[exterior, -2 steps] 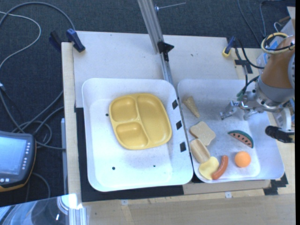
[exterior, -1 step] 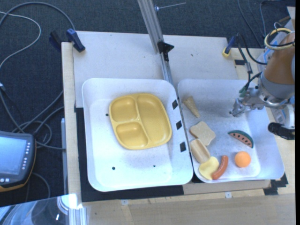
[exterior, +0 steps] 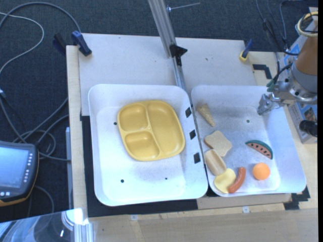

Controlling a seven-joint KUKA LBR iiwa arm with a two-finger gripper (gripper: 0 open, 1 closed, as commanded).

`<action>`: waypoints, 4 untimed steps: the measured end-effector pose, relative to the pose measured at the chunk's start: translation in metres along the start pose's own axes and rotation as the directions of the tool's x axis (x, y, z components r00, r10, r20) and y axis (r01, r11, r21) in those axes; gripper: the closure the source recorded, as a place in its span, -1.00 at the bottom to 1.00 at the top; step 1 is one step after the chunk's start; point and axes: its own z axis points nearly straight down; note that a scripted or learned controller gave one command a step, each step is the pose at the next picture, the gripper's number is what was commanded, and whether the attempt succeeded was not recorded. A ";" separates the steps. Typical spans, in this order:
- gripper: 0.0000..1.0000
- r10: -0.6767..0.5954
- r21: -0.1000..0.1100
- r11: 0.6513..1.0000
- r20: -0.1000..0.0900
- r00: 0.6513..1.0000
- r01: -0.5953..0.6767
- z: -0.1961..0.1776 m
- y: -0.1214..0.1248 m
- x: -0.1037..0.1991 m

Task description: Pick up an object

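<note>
Two white bins sit side by side on the counter (exterior: 126, 59). At the far left, off the counter, a tablet (exterior: 15, 170) lies on the dark floor among loose cables (exterior: 30, 19). A blue clamp (exterior: 81, 43) grips the counter's back left corner.

The left bin (exterior: 106, 180) holds a yellow plate (exterior: 150, 129) with three compartments, resting toward the bin's back half. A metal post (exterior: 162, 19) slants up from the seam between the bins.

The right bin (exterior: 287, 170) holds the small food items. Nearest the seam at the back lies a cone (exterior: 205, 114). In front of it sits a toast slice (exterior: 218, 142), and just in front of that a bun (exterior: 215, 161). At the front edge a yellow piece (exterior: 224, 180) touches a sausage (exterior: 237, 179). Right of them an orange (exterior: 261, 171) sits apart, with a watermelon slice (exterior: 259, 148) just behind it.

The end effector (exterior: 266, 105) hangs over the right bin's back right part, near its right wall, well apart from every food item. Nothing is between its fingers, though how wide they stand I cannot tell. The arm (exterior: 305, 59) rises behind it at the right edge, orange band above the wrist. A yellow clamp (exterior: 246, 52) sits at the counter's back right.
</note>
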 end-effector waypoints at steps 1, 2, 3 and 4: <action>1.00 0.000 0.001 1.000 0.000 1.000 0.000 -0.028 0.002 0.000; 1.00 -0.005 0.009 1.000 -0.006 1.000 0.005 -0.022 0.003 0.054; 1.00 -0.005 0.009 1.000 -0.006 1.000 0.005 -0.036 -0.001 0.105; 1.00 -0.006 0.004 1.000 -0.005 1.000 0.006 -0.050 0.004 0.158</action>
